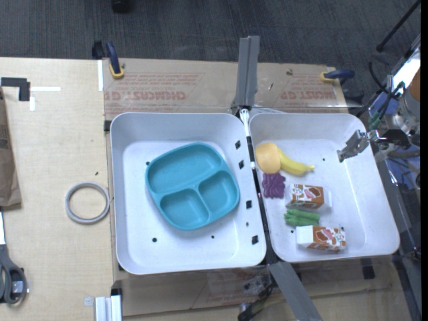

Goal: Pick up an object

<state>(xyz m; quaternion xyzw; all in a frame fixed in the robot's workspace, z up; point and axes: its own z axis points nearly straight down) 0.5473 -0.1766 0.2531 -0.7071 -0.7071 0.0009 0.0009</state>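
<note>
The right bin (358,202) holds a yellow round fruit (267,156), a banana (295,166), purple grapes (273,184), a small orange-and-white carton (307,196), a green vegetable (302,217) and a second carton (323,238). These lie in the bin's left half. My gripper (350,147) hangs over the bin's upper right part, well right of the banana, with nothing visibly in it. The grey arm comes in from the right edge.
The left bin (134,239) holds a blue divided plate (192,184). On the wooden bench to the left lie a grey tape ring (87,202) and scissors (10,283). A metal divider post (248,72) stands behind the bins.
</note>
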